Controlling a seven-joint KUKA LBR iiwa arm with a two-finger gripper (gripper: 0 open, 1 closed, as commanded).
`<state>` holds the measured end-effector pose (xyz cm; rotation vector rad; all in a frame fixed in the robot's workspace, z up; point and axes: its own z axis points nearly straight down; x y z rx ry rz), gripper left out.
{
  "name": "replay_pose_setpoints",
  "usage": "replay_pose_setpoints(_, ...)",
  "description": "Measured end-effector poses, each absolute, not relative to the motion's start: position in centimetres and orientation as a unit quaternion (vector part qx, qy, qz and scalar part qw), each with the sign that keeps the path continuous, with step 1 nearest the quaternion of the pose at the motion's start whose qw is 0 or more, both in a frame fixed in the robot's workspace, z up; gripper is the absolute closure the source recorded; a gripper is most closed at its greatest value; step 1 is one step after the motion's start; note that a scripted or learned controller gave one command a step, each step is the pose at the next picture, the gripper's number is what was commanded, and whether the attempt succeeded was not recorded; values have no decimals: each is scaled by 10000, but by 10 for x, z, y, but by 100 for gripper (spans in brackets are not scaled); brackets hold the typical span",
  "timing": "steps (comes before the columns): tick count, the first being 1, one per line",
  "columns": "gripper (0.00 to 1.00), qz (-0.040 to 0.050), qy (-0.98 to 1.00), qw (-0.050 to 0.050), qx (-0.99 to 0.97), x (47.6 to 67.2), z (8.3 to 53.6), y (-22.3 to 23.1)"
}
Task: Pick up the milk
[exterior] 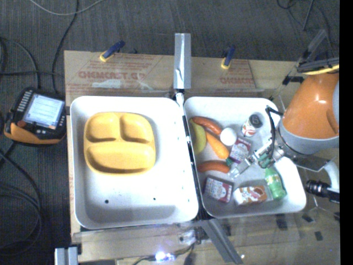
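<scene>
Left bin (pixel 77 164) carrying a yellow divided tray (pixel 120 142) — idle, out of the way. Right bin (pixel 292 203) crowded: carrots (pixel 212 136), egg (pixel 228 134), milk (pixel 251 194) lying near the front wall. Hand (pixel 255 159) low among the clutter, just above the milk — grip state impossible to tell.

Dim, grainy view; white bins (pixel 77 164) glare mildly, a small light flares at bottom.

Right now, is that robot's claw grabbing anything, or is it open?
Gripper: low in the right bin among the groceries; open or shut, holding or not, cannot be told from here.
</scene>
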<state>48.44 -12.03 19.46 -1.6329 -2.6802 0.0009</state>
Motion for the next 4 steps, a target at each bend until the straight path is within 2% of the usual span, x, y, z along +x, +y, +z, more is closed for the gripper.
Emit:
replay_pose_setpoints(1,0,3,-8540,16,-5203,484,195,-120)
replay_pose_setpoints(2,0,6,-8637,21,-5040,594,174,-140)
replay_pose_setpoints(3,0,11,-9117,19,-4108,543,107,-190)
replay_pose_setpoints(4,0,13,-9194,-109,-3932,515,91,-169)
